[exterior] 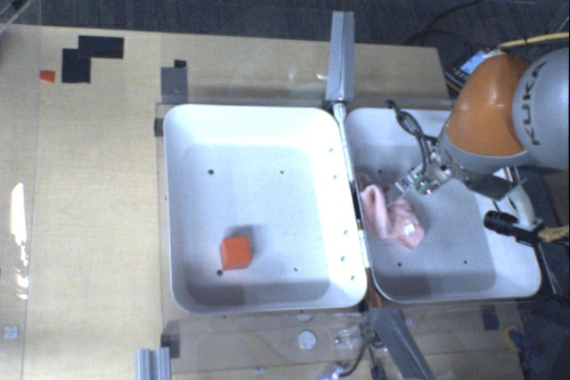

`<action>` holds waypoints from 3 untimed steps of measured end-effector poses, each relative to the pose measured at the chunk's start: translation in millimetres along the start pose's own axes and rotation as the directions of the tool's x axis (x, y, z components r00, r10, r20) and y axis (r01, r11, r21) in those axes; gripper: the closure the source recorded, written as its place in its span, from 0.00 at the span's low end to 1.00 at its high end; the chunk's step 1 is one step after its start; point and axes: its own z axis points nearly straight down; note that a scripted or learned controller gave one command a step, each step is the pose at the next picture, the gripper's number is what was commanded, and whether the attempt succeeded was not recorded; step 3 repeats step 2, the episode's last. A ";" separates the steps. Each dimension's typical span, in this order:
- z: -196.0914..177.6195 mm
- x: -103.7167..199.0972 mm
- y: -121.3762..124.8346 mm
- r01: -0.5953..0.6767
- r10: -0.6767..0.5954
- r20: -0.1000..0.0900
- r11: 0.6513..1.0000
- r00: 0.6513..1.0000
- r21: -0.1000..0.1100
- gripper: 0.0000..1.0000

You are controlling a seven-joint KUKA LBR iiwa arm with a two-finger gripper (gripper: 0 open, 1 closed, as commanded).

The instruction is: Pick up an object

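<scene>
You see an orange block [236, 253] in the left bin [258, 125]; a pink cloth [385, 215] in the right bin [463, 271]. The pincer [420, 184] hangs just above the cloth; its spread can't be told.

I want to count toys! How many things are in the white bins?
2: an orange block in the left bin, and a pink cloth in the right bin. The arm may hide more.

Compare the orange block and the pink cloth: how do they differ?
The orange block is small, boxy and solid-looking; the pink cloth is larger, soft and crumpled. The block sits alone in the left bin; the cloth lies in the right bin, against its left wall, with the gripper close above it. Both rest on a bin floor.
</scene>
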 end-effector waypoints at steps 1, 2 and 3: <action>-13.0 0.6 4.7 0.003 -0.003 0.000 1.000 1.000 -0.007 1.00; -96.1 -9.0 -27.3 -0.160 0.161 -0.014 0.987 0.987 0.026 1.00; -96.1 -9.0 -27.3 -0.160 0.161 -0.014 0.987 0.987 0.026 1.00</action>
